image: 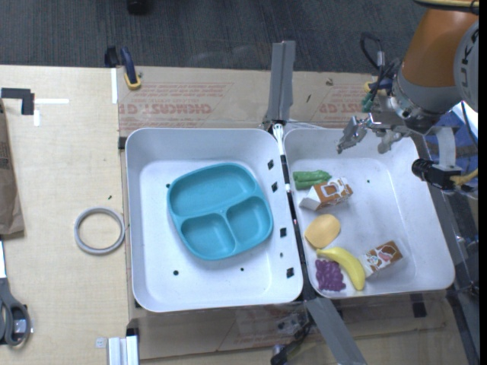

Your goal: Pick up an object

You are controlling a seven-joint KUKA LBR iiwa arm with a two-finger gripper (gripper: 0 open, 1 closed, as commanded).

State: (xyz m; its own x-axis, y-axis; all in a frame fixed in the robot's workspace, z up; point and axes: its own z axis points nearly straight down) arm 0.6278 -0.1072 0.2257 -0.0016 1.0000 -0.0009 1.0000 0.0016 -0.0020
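Observation:
The right bin [426, 226] holds a green vegetable [310, 178], a small orange-and-white carton [332, 192], a yellow round fruit [323, 230], a banana [346, 265], purple grapes [329, 275] and a brown-and-white carton [382, 256]. My gripper [369, 138] hangs over the far edge of the right bin, its two fingers spread apart with nothing between them. It is well above and behind the objects.
The left bin [144, 226] contains a blue divided plate [220, 211]. A grey ring [100, 230] lies on the bench to the left, scissors [11, 318] at the bottom left. A grey post [281, 82] stands between the bins at the back.

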